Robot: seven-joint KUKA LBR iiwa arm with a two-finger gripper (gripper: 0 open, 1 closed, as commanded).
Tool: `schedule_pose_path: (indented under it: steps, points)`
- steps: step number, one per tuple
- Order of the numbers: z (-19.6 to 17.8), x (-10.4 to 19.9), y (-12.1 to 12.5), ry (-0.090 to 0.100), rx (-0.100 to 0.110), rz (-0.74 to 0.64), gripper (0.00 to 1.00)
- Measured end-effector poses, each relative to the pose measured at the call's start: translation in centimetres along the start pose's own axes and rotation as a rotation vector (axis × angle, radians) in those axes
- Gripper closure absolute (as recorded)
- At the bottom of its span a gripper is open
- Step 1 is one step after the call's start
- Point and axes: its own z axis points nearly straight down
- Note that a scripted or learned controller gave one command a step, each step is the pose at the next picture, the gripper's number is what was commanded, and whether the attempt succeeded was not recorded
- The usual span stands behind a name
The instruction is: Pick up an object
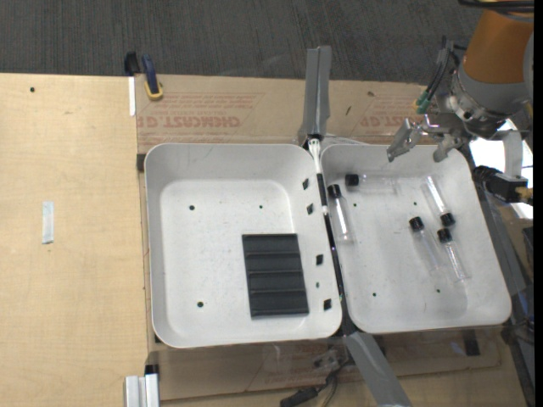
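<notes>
Nearest the camera, the black ridged block (275, 274) lies in the left bin (170, 227). Beyond it, the gripper (422, 142) hangs open and empty; clear black-capped tubes (441, 231) lie camera-ward of it, long axes running diagonally.
</notes>
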Motion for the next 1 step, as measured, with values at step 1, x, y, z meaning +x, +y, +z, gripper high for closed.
schedule_pose_path:
  steps: [1]
  points:
    - [15.08,-3.54,1.97,0.001,0.007,-0.06,0.0]
